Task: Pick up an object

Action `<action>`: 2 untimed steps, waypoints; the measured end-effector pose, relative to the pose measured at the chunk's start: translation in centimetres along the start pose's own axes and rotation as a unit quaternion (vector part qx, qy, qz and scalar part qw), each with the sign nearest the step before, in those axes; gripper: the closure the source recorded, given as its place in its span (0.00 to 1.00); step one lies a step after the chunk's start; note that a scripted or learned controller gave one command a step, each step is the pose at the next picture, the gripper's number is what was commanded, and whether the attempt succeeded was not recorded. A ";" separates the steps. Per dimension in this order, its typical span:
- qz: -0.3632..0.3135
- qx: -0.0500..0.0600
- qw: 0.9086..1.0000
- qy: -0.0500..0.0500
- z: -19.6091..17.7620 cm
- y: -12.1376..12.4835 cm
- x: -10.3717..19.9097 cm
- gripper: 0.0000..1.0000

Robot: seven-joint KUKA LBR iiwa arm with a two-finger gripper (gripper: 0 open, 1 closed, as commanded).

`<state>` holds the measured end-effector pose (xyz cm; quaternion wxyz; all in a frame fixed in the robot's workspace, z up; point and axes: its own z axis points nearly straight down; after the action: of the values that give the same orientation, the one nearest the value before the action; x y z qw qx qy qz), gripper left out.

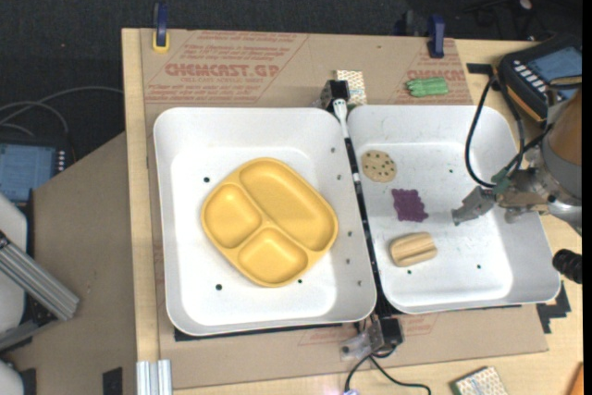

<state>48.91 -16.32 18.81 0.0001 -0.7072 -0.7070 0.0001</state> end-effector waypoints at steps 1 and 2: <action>-0.003 -0.001 1.000 0.001 10.9 6.2 4.8 0.00; -0.002 -0.003 1.000 -0.001 10.3 11.3 5.5 0.00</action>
<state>60.24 -10.78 8.50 -0.0026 -0.7060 -0.7082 -0.0016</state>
